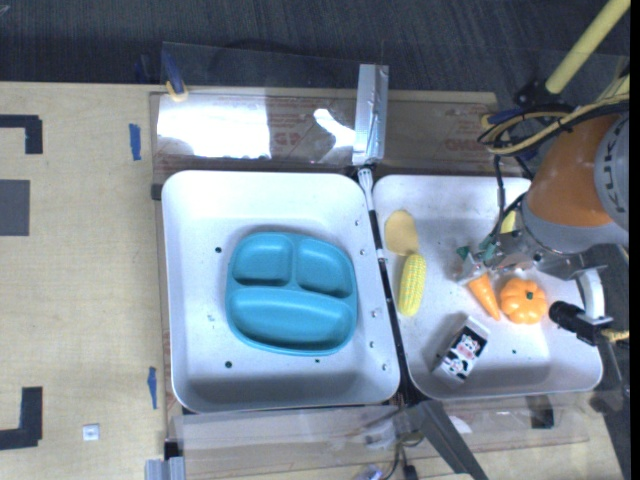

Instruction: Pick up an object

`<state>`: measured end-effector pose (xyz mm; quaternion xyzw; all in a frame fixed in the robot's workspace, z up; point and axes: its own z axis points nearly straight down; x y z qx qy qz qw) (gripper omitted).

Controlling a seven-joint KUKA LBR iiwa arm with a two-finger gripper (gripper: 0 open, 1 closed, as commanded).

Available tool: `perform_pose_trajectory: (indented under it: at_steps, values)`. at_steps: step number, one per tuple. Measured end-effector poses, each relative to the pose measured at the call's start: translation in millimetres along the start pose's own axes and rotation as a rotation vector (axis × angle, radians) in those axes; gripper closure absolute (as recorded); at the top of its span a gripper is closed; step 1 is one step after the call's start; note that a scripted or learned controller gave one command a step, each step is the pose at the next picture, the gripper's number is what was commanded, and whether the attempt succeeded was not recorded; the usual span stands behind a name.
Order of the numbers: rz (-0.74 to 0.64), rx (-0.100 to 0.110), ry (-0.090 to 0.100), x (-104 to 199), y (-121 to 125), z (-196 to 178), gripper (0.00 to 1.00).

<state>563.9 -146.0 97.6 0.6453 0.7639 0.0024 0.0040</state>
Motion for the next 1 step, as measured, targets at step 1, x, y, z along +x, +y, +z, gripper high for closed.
perform_pose_trajectory:
  at_steps: [1]
  values:
    - [-0.100,0.001,0.000,9.7,-29.3,-111.7,1.00]
